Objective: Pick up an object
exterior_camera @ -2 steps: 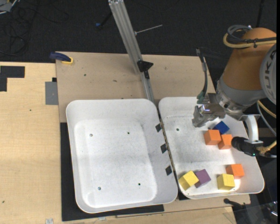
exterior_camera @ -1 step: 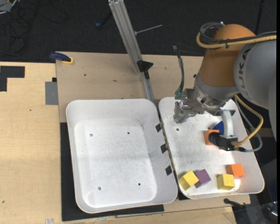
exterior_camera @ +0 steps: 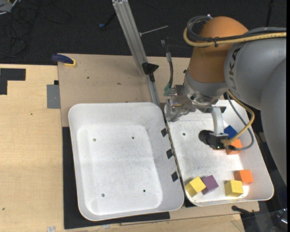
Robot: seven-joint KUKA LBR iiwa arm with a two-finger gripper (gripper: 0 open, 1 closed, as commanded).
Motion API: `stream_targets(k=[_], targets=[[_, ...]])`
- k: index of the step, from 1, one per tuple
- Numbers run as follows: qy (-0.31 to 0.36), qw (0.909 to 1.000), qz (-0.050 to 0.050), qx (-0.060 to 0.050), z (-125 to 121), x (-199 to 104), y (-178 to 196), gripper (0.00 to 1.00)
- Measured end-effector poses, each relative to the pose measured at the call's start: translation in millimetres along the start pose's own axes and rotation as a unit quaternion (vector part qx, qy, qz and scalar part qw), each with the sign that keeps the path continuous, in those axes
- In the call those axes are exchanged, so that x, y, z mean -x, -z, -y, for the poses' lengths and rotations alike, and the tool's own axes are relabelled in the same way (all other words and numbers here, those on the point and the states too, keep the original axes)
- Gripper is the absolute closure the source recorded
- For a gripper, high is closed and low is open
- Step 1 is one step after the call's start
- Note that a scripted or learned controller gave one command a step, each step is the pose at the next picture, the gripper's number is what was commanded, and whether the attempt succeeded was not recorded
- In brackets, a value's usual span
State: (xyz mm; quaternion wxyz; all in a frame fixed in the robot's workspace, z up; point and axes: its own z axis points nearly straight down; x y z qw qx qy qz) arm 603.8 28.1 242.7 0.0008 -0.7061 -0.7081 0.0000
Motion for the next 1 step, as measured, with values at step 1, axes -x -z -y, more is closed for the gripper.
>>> stream_targets(k=[1], targets=[[0.0,1.0,0.0,0.0,-11.8,-43.8,-0.3,1.0]])
